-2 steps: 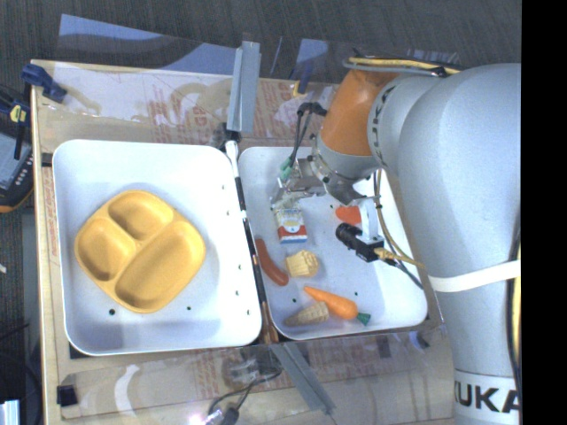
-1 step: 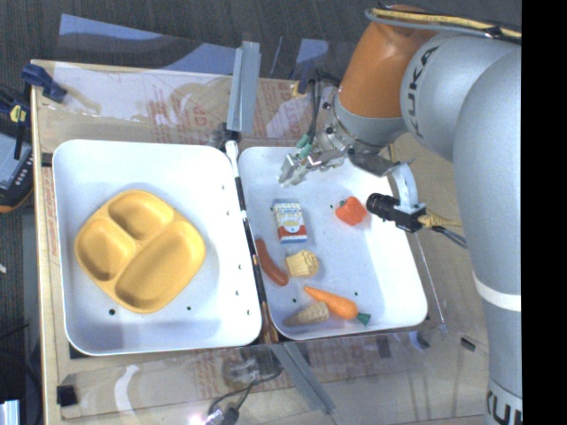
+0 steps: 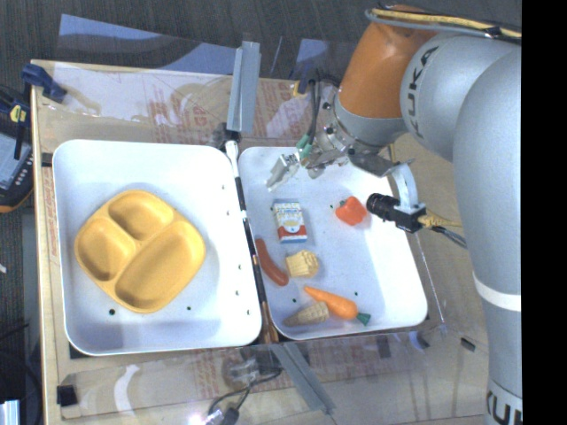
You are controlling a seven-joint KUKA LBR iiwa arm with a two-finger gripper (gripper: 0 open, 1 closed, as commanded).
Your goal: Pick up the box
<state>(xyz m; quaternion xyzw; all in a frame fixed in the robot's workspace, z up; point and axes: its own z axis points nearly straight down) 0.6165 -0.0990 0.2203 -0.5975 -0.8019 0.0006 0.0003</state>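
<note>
A small box (image 3: 290, 221), white and tan with a red and blue label, lies flat in the right bin (image 3: 400, 273) near its left side. My gripper (image 3: 285, 168) hangs over the far left part of that bin, a short way beyond the box and apart from it. Its metal fingers (image 3: 275, 173) point down and to the left with a gap between them, and nothing sits between them. The grey arm with its orange band comes in from the upper right.
The right bin also holds a red sausage (image 3: 271, 262), a corn piece (image 3: 302, 263), a carrot (image 3: 333, 303), a tan cone (image 3: 308, 313) and a red-orange pepper (image 3: 351, 211). A yellow divided plate (image 3: 140, 250) lies in the left bin (image 3: 80, 162).
</note>
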